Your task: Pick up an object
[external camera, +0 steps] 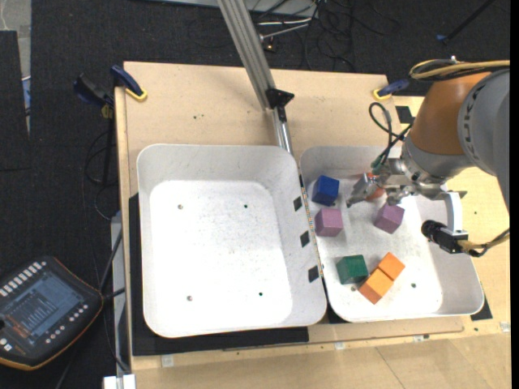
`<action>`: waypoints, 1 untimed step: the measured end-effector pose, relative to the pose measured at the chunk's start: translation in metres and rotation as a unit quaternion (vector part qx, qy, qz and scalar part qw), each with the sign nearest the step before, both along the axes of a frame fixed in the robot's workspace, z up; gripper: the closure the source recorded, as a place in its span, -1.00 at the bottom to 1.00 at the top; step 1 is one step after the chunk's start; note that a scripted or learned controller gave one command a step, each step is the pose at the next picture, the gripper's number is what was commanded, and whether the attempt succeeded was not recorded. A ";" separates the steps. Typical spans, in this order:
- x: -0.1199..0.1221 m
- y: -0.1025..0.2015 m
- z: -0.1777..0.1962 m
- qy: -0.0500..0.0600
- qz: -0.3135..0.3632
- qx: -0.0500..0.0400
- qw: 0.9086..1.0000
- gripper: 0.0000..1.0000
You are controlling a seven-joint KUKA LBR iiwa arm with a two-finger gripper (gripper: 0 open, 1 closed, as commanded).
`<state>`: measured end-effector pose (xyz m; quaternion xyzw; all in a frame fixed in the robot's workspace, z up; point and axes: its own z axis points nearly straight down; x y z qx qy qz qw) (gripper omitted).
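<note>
1. Camera view, layout: you have two shallow white bins on the bench. The left bin [162, 185] has no blocks in it; the right bin [462, 294] holds all the blocks.

2. Camera view, the blocks: in the right bin you can see a blue cube [325, 190] toward the far left corner, a purple cube [328, 222] just in front of it near the dividing edge, a second purple cube [390, 217] further right, a green cube [352, 268] nearer you, and two orange cubes [381, 277] touching each other just right of the green one.

3. Camera view, the arm: the grey arm with its orange band reaches in from the right and hangs over the far part of the right bin. The gripper [366, 190] sits between the blue cube and the right-hand purple cube, near both.

4. Camera view, the end effector: you cannot tell from this angle whether it is spread or closed; the tool end is small and partly blurred against the bin floor. No block is seen clamped in it.

5. Progress: judged from how things lie, nothing is picked up yet. Every block rests on the bin floor, so the grasp and the lift both remain.

6. What is left: the right-hand purple cube looks like the closest candidate, though the blue cube is about as near. You would need to see a block leave the floor with the tool before calling the pick done.
</note>
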<state>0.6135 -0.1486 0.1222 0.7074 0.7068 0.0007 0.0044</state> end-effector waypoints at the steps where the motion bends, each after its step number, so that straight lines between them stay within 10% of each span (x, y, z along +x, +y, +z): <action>1: 0.002 0.000 0.015 -0.002 0.000 0.001 1.000 1.00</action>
